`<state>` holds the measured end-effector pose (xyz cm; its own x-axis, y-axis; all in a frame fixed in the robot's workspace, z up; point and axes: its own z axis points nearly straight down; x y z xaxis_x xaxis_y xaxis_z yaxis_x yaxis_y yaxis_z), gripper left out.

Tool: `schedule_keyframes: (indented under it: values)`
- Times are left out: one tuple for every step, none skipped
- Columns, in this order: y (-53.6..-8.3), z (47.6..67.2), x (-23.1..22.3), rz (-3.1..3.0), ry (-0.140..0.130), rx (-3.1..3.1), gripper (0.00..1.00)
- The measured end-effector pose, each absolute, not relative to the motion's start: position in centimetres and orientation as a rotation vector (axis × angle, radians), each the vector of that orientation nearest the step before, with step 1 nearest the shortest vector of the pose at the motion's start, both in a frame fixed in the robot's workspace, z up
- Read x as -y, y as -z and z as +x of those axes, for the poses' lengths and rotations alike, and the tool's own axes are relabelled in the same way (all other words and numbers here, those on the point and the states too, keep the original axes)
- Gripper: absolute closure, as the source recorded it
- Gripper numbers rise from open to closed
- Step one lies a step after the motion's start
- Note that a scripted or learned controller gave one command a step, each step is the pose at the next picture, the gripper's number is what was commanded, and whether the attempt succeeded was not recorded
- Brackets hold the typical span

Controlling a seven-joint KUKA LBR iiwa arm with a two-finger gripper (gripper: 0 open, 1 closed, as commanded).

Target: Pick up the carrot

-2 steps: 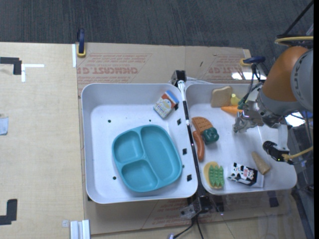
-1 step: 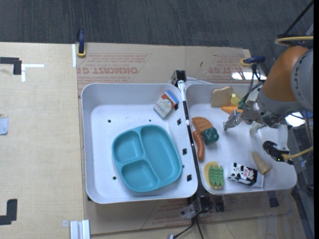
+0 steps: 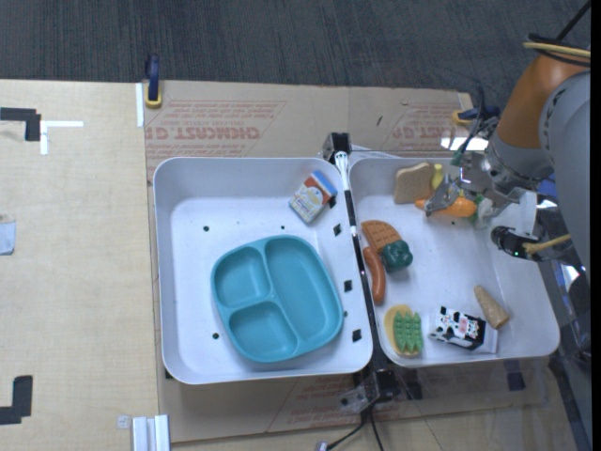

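The carrot [image 3: 454, 209] is a small orange piece at the back of the right bin [image 3: 441, 360], just right of a tan bread slice [image 3: 410, 184]. My gripper [image 3: 457, 198] reaches in from the right and sits right over it. The orange body shows between the dark fingers, which are shut on it. I cannot tell whether the carrot touches the bin floor or hangs a little above it.
The right bin also holds a brown pastry [image 3: 377, 234], a green broccoli [image 3: 398, 256], a sausage [image 3: 377, 278], a yellow pod with green peas [image 3: 406, 332], a cow-pattern carton [image 3: 459, 328] and a tan wedge [image 3: 491, 306]. The left bin [image 3: 174, 280] holds a blue divided plate [image 3: 275, 297] and a small box [image 3: 313, 198].
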<state>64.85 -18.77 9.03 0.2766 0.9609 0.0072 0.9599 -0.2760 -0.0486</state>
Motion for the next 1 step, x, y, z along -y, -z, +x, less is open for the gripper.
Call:
schedule_keyframes:
  values:
    - [-8.68,65.47,19.31,-2.719,-0.036,1.444,0.0]
